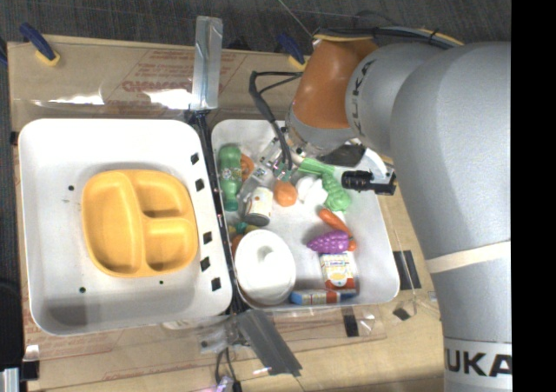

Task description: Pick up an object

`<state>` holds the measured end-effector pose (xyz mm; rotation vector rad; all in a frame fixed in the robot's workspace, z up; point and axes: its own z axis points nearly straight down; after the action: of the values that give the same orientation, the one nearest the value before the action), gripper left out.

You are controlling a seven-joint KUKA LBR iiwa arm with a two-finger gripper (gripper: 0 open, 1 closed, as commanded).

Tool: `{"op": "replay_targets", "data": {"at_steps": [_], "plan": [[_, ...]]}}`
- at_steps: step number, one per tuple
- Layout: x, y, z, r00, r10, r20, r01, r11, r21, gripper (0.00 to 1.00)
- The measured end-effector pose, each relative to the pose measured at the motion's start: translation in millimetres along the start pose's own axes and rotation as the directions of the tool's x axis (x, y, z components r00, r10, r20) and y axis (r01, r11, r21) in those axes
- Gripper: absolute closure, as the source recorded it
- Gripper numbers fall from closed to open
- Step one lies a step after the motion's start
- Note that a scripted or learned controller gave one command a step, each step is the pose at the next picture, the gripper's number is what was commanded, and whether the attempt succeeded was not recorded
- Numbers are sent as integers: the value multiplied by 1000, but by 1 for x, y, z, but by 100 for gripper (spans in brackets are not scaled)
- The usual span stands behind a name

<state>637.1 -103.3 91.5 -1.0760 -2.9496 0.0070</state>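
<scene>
Arm point(452, 173) hides right bin's point(382, 234) corner | pincer point(268, 169) fingers unclear

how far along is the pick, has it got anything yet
Done: the grey arm's hand is down in the right white bin, among the toys near the orange ball-shaped toy. Nothing is visibly gripped. Left: grasp and lift. The yellow divided tray sits in the left bin.

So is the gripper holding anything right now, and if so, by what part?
It cannot be told. The gripper is down among the toys in the right bin, near the orange piece, but no object shows between its fingers.
</scene>
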Motion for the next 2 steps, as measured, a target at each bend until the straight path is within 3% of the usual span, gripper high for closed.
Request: {"op": "replay_targets", "data": {"at_steps": [1,2], "plan": [[0,2,-12,1000,-6,2,6,1000,-3,100],[-6,-3,-16,1000,-1,15,1,1000,1,0]]}}
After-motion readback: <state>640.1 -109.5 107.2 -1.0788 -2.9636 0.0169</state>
